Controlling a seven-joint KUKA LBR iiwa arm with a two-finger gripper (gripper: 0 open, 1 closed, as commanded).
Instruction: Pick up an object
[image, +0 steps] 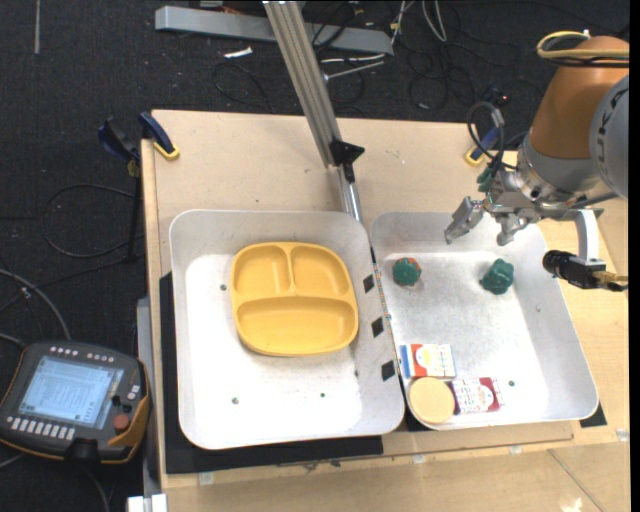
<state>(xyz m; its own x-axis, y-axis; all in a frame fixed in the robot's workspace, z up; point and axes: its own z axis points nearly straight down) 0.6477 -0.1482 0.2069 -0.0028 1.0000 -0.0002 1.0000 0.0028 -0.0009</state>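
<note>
Two bins side by side on the bench (250, 160). Left bin (200, 400): divided plate (294, 298) near its middle. Right bin (560, 350): two small lumps toward the far side, one (406, 271) left, one (497, 276) right, well apart. Near edge: small carton (427, 358), round lid (433, 399) just before it, packet (476, 395) touching the lid's right. Gripper (487, 225) above the far rim. Handheld control unit (70, 398) left of the bench.
</note>
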